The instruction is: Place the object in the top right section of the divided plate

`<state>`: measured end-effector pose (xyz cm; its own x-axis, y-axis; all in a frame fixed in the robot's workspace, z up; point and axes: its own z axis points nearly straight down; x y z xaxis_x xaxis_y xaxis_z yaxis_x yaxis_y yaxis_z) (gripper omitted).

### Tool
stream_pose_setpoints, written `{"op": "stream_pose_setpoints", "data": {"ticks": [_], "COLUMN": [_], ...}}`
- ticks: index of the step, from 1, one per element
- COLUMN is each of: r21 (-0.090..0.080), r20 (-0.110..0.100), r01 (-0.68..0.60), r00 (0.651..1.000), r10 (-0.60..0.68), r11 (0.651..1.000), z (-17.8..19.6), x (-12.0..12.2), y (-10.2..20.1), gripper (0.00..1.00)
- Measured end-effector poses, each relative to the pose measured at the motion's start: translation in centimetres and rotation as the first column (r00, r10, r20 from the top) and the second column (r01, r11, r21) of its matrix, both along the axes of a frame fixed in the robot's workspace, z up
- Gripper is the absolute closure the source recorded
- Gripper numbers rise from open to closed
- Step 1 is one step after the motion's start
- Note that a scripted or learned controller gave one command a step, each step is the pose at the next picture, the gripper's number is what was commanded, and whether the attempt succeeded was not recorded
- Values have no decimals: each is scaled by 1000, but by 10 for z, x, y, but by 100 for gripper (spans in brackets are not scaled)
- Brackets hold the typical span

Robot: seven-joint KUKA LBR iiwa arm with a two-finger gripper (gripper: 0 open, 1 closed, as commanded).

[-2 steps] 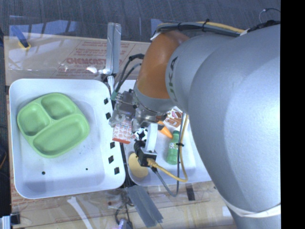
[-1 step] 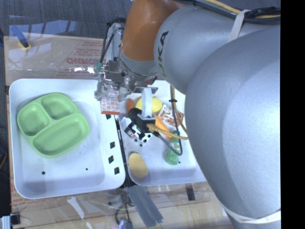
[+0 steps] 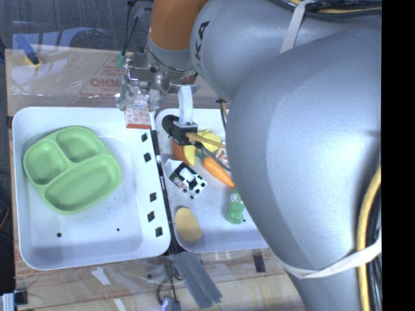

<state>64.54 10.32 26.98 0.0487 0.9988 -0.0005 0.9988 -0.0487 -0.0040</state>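
Grey arm (image 3: pixel 305 141) hides much of right bin (image 3: pixel 211 229); gripper (image 3: pixel 138 105) hangs by its far corner, open or closed I cannot tell; divided plate (image 3: pixel 71 193) has nothing yet.

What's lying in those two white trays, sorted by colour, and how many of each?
Green: 2, divided plate, small green piece
Yellow: 2, yellow piece, round yellowish disc
Orange: 1, carrot
Black-and-white: 1, patterned block
Total: 6 in view; more may lie hidden.
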Motion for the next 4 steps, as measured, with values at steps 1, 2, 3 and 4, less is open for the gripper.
{"op": "stream_pose_setpoints", "data": {"ticks": [1,2,3,4], "r21": [-1,0,-5,-6], "r20": [-3,1,-3,-3], "r01": [106,182,593,739], "r00": [994,983,805,673], "r10": [-106,-182,-593,-740], "r11": [994,983,805,673], "z": [-32,32,18,-6], "x": [10,11,10,8], "y": [-27,11,-4,4], "gripper": [100,100,100,100]}}
